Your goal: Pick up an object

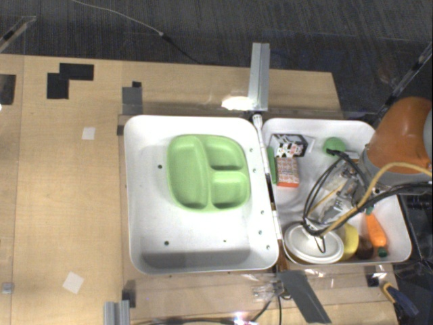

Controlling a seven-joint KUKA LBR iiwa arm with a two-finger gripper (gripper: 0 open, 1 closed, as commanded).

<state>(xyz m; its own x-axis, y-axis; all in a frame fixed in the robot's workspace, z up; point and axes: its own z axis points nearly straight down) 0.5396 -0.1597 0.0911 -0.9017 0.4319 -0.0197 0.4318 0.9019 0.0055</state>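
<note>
White plastic walls of the right bin (308, 125) surround the claw (338, 205), which hangs low among looping cables; whether it is open or closed cannot be told. Just below it lies a round white lid (312, 244), beside that a yellow banana (350, 241), and an orange carrot (375, 229) farther right. A green divided tray (206, 171) sits well left.

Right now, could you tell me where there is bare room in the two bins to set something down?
The left bin has bare floor all around the green divided tray, widest along its near edge and left side. The right bin is crowded: the gripper with its cables, a white round lid, a banana, a carrot and a small box.
</note>
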